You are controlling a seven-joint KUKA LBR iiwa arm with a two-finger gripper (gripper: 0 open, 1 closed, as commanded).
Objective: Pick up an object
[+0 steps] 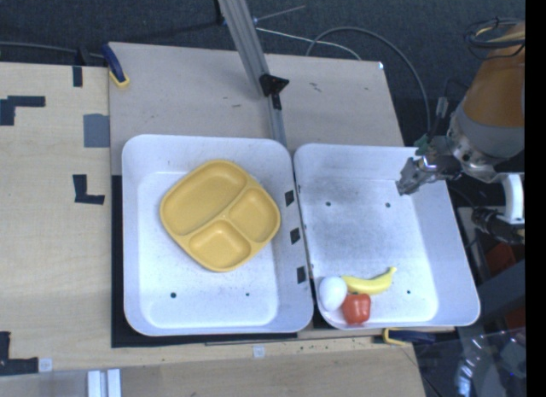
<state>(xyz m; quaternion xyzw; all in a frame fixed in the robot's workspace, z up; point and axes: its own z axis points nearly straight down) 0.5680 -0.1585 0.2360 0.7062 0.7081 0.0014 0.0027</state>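
Note:
A yellow banana [373, 281], a white egg-shaped object [332, 291] and a red pepper-like object [357, 307] lie together at the near edge of the right bin [375, 216]. A yellow divided plate [220, 214] rests in the left bin [145, 301]. My gripper [410, 177] hangs over the right bin's far right edge, well away from the three small objects. Nothing shows between its fingers.
A grey metal pole [243, 32] slants in from the top to the bins' back edge. Cables run across the bench behind the right bin. The arm's orange band [496, 88] is at the right edge.

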